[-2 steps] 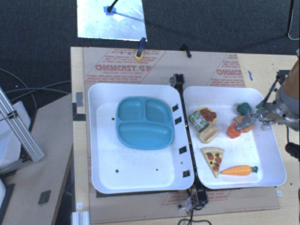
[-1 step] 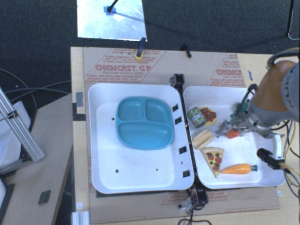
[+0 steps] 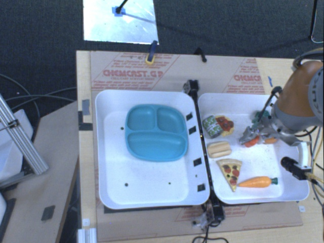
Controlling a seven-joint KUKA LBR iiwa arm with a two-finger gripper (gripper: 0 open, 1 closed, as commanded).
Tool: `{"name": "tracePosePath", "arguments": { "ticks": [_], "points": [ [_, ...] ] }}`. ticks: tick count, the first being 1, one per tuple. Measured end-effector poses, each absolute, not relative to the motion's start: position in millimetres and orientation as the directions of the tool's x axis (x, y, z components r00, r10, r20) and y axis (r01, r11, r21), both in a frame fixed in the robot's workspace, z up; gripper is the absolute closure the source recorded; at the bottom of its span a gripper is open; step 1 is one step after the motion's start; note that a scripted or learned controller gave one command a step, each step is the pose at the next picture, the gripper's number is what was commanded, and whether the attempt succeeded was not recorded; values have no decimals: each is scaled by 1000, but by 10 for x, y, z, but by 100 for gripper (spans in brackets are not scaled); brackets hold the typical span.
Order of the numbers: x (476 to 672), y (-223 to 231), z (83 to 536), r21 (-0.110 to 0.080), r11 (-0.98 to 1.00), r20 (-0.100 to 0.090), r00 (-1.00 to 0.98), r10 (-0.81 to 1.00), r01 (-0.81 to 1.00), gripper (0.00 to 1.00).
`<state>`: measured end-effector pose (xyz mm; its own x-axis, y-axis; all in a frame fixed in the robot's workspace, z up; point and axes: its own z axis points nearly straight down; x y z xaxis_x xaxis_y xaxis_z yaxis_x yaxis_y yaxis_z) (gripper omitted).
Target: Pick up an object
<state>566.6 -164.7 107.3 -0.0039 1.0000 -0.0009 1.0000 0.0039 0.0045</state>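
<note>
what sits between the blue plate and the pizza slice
In the camera view, the bins' touching walls lie between the blue plate in the left bin and the pizza slice in the right bin.

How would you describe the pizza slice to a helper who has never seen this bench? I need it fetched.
Look in the right white bin, on the side nearest the divider. The pizza slice lies towards the front, below the small tan bun and left of the carrot. It is the only flat triangle, yellow with red spots.
</note>
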Motion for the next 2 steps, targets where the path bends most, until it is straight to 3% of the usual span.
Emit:
{"name": "tracePosePath", "arguments": {
  "ticks": [1,2],
  "points": [
    [6380,-1071,909,14,8,-12,-8,1000,1000,100],
    [6723,-510,1919,14,11,0,-11,1000,1000,100]
  ]
}}
